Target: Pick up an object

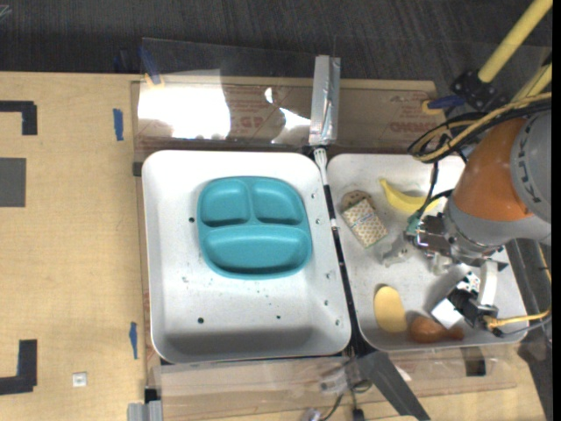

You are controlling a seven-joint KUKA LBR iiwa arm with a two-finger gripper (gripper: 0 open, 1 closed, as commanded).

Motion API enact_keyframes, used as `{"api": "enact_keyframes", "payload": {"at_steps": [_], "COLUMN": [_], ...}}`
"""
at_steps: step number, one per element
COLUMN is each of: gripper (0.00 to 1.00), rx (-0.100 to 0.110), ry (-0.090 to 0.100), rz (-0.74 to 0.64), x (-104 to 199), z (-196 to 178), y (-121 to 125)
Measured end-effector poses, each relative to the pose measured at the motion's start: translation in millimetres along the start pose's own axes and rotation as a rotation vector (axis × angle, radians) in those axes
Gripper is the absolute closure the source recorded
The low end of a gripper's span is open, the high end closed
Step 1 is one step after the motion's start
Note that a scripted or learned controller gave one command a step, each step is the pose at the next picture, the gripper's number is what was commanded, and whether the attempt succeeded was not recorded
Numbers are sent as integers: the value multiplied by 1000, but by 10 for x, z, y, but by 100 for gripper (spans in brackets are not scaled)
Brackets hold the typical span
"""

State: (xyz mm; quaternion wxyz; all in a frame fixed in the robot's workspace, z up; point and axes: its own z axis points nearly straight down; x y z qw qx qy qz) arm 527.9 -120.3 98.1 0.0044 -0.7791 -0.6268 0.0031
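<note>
Brown lump (427, 327): rounded and orange-brown, at 6 o'clock in the right bin (368, 167), close against the near wall.
Yellow lump (389, 309): a pale yellow oval at 7 o'clock in the same bin, just beside the brown lump and on its left.
Packet (364, 218): a small squarish piece with a speckled pattern, at 10 o'clock in the right bin, near the wall shared with the left bin.
Banana (400, 196): yellow and curved, at 12 o'clock in the right bin, just right of the packet.
Plate (254, 225): teal, with three compartments, lying flat at the middle of the left bin (166, 261), the two small compartments toward 12 o'clock.
Arm (491, 191): grey with an orange band, entering from 3 o'clock over the right bin.
Gripper (412, 235): low over the middle of the right bin, between banana and yellow lump; whether it is open or closed cannot be told, and nothing is seen held in it.
</note>
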Motion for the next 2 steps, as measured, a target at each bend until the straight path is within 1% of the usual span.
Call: {"api": "enact_keyframes", "payload": {"at_steps": [1,2], "gripper": [0,0], "rx": [-14,-16], "ry": [-1,-4], "rz": [-275,-438], "x": [-248,3], "z": [105,103], "y": [69,866]}}
